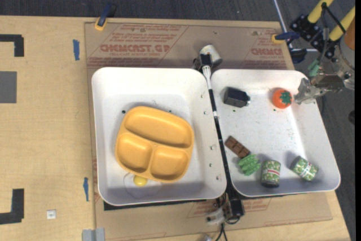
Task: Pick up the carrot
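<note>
Carrot [281, 97] (orange, green top) is seen lying in the right bin [327, 149], far right corner, just beside the pincer [307, 89] at the bin's right wall. Nothing is seen between the pincer's parts; whether it is apart or together cannot be told. The grab is judged not yet made. The pincer should be centred over the orange body, not the green top, lowered straight and closed across the narrow side. The black block [236, 97] lies apart, so no clash is expected.

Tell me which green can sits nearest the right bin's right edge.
The green can by the bin's front right corner; the other two lie further left.
</note>
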Motion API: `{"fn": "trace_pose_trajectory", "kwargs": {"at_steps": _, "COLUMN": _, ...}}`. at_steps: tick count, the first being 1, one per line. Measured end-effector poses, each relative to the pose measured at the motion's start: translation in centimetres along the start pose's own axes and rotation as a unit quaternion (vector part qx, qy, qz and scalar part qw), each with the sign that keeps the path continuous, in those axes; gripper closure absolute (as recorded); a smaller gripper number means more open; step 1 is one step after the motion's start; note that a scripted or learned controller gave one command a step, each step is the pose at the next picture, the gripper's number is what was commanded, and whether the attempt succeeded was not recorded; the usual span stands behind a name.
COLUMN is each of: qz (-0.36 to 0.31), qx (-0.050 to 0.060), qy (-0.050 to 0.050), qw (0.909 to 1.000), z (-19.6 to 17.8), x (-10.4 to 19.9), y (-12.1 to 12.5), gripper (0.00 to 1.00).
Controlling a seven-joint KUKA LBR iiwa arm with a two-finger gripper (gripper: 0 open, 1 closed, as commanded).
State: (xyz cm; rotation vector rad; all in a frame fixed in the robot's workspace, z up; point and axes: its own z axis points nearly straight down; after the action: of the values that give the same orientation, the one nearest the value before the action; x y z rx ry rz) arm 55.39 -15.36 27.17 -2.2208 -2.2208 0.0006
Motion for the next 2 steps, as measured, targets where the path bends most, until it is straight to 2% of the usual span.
{"fn": "trace_pose_trajectory", "kwargs": {"at_steps": 1, "qz": 0.131, "qx": 0.001, "qy": 0.001, "qw": 0.9914, "z": 11.3, "x": 1.2, "y": -6.4, "gripper": 0.0}}
{"fn": "trace_pose_trajectory", "kwargs": {"at_steps": 2, "qz": 0.097, "qx": -0.002, "qy": -0.001, "qw": 0.9953, "z": 4.6, "x": -6.3, "y": 0.1, "gripper": 0.0}}
